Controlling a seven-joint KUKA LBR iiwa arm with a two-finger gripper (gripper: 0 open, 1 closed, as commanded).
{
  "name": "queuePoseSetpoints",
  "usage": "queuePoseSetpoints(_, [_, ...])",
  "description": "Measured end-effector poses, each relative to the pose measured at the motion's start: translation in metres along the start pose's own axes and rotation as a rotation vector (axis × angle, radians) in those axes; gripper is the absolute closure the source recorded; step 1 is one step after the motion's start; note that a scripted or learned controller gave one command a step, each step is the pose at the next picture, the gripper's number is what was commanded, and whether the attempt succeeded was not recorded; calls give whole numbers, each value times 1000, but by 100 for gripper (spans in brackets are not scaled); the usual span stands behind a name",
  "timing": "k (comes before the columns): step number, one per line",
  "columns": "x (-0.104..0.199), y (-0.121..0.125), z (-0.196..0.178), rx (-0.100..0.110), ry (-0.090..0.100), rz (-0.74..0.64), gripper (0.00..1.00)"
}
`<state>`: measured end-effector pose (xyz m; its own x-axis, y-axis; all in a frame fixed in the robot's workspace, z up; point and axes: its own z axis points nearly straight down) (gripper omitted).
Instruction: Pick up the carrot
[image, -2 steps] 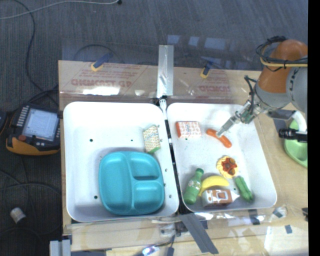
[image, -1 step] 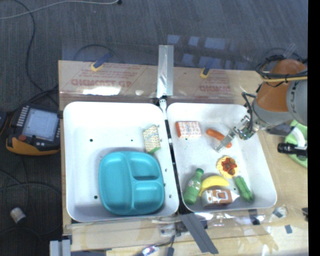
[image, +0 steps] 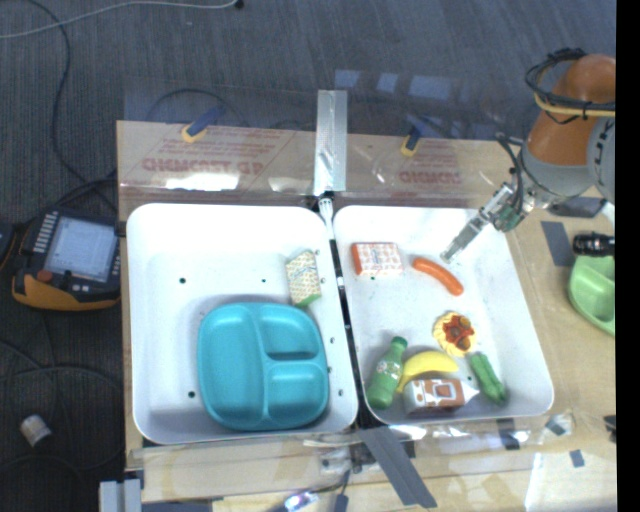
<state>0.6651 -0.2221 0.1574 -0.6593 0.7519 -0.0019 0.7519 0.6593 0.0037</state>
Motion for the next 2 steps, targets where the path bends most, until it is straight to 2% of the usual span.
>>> queuePoseSetpoints(1, [36,15,-48,1,0,19,0])
queuePoseSetpoints(2, [41,-25,21,5,1,-41,0])
